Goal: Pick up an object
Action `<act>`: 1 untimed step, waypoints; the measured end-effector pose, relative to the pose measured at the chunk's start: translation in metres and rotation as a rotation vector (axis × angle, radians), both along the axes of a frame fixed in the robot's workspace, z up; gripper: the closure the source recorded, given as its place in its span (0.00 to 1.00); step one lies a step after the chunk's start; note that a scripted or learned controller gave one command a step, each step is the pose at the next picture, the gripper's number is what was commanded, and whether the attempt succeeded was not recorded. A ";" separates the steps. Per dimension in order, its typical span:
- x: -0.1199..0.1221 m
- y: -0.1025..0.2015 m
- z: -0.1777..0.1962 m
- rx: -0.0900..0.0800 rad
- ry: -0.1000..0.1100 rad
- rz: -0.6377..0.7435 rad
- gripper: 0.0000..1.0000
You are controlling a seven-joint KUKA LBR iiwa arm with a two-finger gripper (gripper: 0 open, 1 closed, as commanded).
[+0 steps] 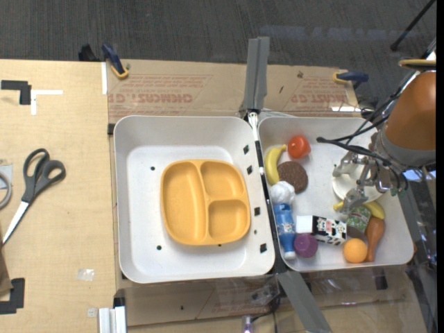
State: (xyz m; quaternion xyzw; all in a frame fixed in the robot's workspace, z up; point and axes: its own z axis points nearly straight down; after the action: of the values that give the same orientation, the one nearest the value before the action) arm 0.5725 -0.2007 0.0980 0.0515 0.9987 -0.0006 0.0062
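Pale wooden worktop [62,255] on dark carpet, scissors [31,179] near its left edge. Brown cardboard [173,92] beneath two white bins carries reversed print, not legible. Left bin [128,207] holds a yellow divided plate [205,202]. The hand [362,186] hovers low over the right bin [399,252], above a white dish [343,182]; finger spacing cannot be told. Banana [273,164], tomato [298,146], orange [355,250] lie loose.

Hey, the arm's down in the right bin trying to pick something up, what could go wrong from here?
The gripper sits low over a crowded corner: a small green item, a carrot and an orange ball lie packed together, so it may nudge neighbours or catch two things. The white dish beneath it could also tip or slide if pressed on its edge.
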 end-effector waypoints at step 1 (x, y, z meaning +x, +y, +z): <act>-0.045 0.059 0.000 0.002 -0.004 -0.211 0.00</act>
State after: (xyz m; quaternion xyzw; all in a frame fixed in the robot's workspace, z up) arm 0.5280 -0.1421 0.0976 0.1564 0.9877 -0.0004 0.0082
